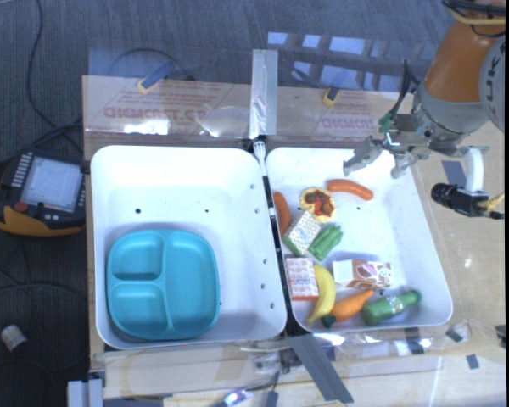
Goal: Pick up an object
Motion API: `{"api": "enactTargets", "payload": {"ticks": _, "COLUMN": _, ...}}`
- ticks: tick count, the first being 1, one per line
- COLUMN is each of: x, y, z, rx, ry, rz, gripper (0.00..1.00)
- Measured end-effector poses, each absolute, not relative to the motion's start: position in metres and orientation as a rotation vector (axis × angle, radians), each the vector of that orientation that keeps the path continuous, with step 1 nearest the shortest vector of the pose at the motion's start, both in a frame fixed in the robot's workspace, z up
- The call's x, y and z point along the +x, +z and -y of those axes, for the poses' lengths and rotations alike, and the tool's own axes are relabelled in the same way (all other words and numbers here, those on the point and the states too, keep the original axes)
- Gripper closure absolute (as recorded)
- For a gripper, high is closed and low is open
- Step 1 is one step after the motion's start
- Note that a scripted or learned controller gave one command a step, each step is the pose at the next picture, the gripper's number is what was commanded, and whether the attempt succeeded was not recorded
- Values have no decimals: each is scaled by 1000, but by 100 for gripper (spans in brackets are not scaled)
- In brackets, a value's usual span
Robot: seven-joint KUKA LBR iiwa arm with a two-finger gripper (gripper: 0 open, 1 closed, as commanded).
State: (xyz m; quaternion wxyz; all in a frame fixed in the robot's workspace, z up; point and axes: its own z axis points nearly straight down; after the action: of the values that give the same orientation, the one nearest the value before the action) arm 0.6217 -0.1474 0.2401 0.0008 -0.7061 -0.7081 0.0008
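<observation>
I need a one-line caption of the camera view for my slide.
Gripper hovering above the right bin of toy food, near a sausage; a teal tray lies in the left bin.

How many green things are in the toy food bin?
2. A green bottle lies at the right bin's near corner; a green vegetable lies mid-bin beside a checkered packet. More could hide underneath.

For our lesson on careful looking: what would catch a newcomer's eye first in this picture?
First, the teal divided plate lying alone in the left bin. Next, the heap of bright toy food in the right bin: a banana, a carrot, a sausage. Then the arm's orange band at upper right, its end effector above that bin's far edge.
</observation>
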Motion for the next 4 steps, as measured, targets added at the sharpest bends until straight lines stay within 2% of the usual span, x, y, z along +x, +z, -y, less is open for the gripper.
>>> {"api": "enactTargets", "payload": {"ticks": 1, "x": 625, "y": 199, "z": 196, "rx": -2192, "ry": 7, "rz": 2251, "gripper": 0}}
{"api": "enactTargets", "payload": {"ticks": 2, "x": 656, "y": 115, "z": 220, "rx": -1988, "ry": 1, "rz": 2430, "gripper": 0}}
{"api": "enactTargets", "payload": {"ticks": 3, "x": 669, "y": 92, "z": 210, "rx": -1907, "ry": 3, "rz": 2475, "gripper": 0}}
{"api": "enactTargets", "payload": {"ticks": 4, "x": 668, "y": 96, "z": 212, "rx": -1906, "ry": 15, "rz": 2485, "gripper": 100}}
